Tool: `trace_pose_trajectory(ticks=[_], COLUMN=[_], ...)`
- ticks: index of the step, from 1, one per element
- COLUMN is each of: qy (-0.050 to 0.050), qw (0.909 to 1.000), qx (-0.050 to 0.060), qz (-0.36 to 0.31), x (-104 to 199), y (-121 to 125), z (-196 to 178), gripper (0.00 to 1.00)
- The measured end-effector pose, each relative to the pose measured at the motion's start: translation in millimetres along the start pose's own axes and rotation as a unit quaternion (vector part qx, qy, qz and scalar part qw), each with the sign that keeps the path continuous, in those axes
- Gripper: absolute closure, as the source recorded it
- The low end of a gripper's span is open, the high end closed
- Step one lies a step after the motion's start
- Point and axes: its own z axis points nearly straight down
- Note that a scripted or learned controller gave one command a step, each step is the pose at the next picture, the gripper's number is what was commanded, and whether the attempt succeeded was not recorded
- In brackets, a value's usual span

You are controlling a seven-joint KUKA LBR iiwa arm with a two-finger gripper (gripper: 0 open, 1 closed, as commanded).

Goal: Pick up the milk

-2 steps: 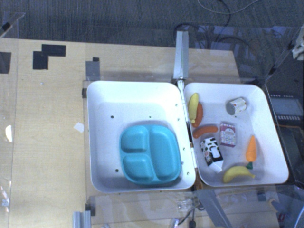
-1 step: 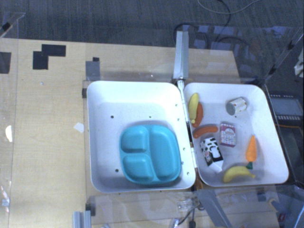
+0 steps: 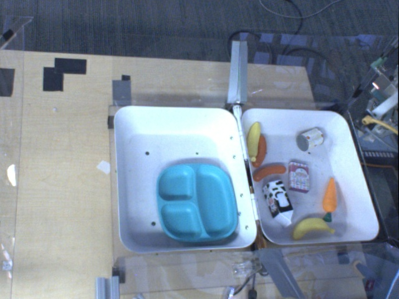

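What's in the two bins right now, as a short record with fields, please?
left bin: blue divided tray
right bin: milk, two bananas, two sausages, carrot, can, small pink carton
milk: cow-patterned carton lying on its side, near the bin's left wall
nearest to milk: sausage above, banana lower right
other items: banana, carrot, can, pink carton
task state: milk not yet picked up

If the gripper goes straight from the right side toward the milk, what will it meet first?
Probably the orange plastic carrot, which lies between the white bin's right wall and the black-and-white milk carton. From above, the way looks free; heights are unclear.
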Motion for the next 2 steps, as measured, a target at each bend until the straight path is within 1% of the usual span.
trace_pose_trajectory(ticks=[1, 2], qy=[0.0, 0.001], qw=[0.9992, 0.9997], qx=[0.001, -0.001], qz=[-0.04, -0.024], x=[45, 27], y=[19, -31], z=[98, -52], gripper=[1.0, 1.0])
